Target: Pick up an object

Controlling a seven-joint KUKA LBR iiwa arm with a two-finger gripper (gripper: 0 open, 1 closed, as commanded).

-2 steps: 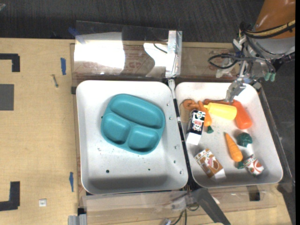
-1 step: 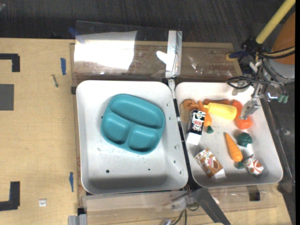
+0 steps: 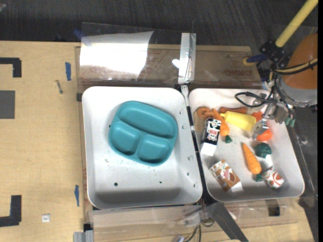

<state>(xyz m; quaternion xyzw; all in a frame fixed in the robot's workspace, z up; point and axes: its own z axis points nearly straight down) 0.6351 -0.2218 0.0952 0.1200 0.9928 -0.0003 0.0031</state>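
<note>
Camera view: the gripper [image 3: 275, 112] is hanging over the right bin [image 3: 298, 178], at its far right rim.
Grip: I cannot tell what state it is in; nothing is visibly being held.
Progress: judging by this, the pick is not yet done.
Candidates: a yellow bottle [image 3: 240, 119] is lying just left of the gripper; a carrot [image 3: 251, 158] is sitting nearer the camera.
Count: two bins, one teal divided plate [image 3: 143, 132] in the left bin [image 3: 96, 150], two small cartons [image 3: 212, 131].

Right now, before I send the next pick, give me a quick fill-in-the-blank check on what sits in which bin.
The teal divided tray lies in the ____ bin.
The carrot lies in the ____ bin.
The tray has ____ compartments.
The end effector hangs over the right bin's ____ corner.

Missing words: left; right; three; far right
</note>
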